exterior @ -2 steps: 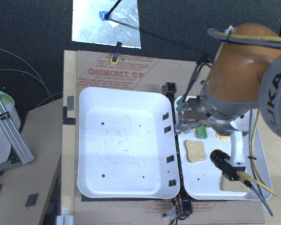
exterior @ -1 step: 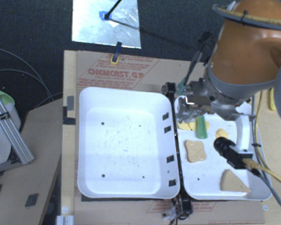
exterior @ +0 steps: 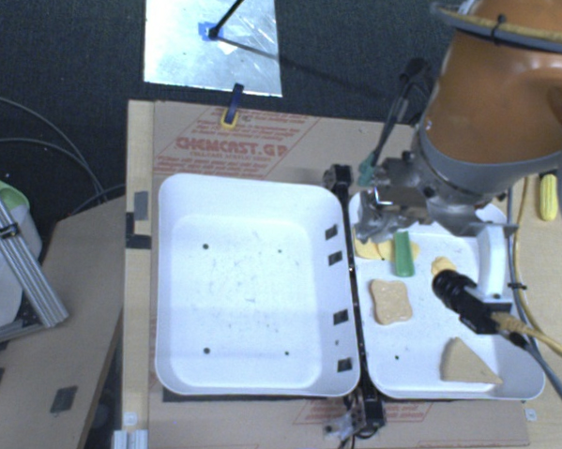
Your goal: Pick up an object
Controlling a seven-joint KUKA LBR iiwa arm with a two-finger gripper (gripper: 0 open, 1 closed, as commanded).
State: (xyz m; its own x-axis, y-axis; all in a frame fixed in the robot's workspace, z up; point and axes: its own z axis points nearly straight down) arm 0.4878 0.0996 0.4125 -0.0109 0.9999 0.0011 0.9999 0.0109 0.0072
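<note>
In the camera view, two white bins are seen side by side on a cardboard sheet (exterior: 267, 138) printed with red lettering. The left bin (exterior: 171, 260) is marked by a few dark specks on its floor. The arm is brought in from the right, and the gripper (exterior: 383, 219) is held low over the far left corner of the right bin (exterior: 517, 381), close to the shared wall. Whether the gripper is wide, narrow or closed on anything cannot be told, since its tip is masked by its own body. Just below it a green stick (exterior: 403, 254) is laid flat on the bin floor. Its long axis is run almost straight from the far side toward the near side, and its far end is pointed at the gripper. A yellow piece (exterior: 370, 250) is seen just beside the stick on the left, partly covered by the gripper. A small orange-yellow lump (exterior: 442, 266) is set near the stick on the right. A tan wavy-edged slice (exterior: 390, 302) is placed nearer the camera, apart from the stick. A tan wedge (exterior: 466, 363) is lodged by the near right corner.
</note>
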